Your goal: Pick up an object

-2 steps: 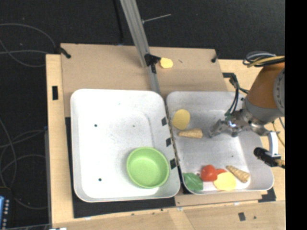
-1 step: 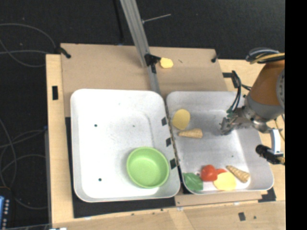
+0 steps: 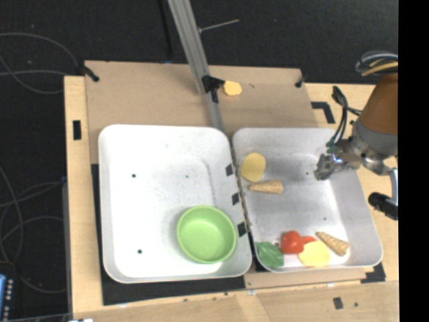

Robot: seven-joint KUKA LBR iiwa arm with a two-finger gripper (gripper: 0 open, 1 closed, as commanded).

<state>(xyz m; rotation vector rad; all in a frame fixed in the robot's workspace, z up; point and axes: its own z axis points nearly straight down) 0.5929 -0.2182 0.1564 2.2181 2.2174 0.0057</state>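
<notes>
Camera view: end effector (image 3: 326,166) low over right bin (image 3: 295,146), upper right part; opening can't tell, nothing seen held. Yellow disc (image 3: 253,166) and cone (image 3: 267,188) near divider. Red piece (image 3: 291,241), yellow piece (image 3: 314,254) at front edge. Green bowl (image 3: 206,233) in left bin (image 3: 147,159).

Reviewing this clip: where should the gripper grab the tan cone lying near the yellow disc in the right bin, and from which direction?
Probably across the tan cone near its wider left end, coming straight down. It lies flat and lengthwise left to right, apart from the yellow disc, so closing across its narrow width looks safest.
</notes>
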